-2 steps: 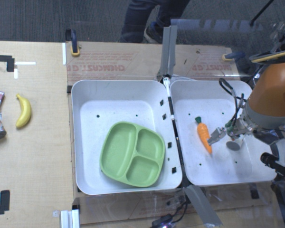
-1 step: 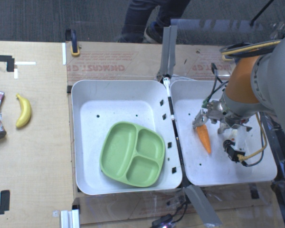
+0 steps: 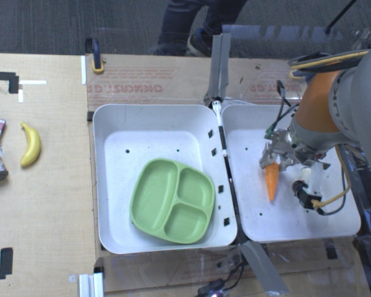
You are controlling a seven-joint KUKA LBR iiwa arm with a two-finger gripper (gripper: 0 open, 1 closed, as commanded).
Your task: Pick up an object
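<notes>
The bulky grey KUKA arm (image 3: 358, 104) has rounded, smooth metal casings, with a broad orange band (image 3: 318, 107) circling it above the wrist. A thin yellow strip edges the casing at its far side. Below the band sits the metallic two-finger gripper (image 3: 273, 161), built of small grey and black parts. Thin black and yellow cables (image 3: 334, 200) loop beside it.
</notes>
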